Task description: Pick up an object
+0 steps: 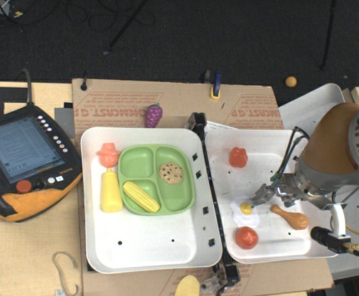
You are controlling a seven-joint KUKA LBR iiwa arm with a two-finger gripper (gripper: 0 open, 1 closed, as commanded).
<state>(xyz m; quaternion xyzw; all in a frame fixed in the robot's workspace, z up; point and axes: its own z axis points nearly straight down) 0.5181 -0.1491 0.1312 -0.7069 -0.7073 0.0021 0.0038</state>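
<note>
while the gripper [271, 193] hangs low in the right bin [263, 159], just beside the fried egg toy [246, 209], with the drumstick [290, 216] nearby, the approach step is under way; whether it holds anything i cannot tell; next, probably, a centred descent.

Bench [31, 251] with cardboard [179, 103], two bins [142, 251], pendant [25, 159]
</note>
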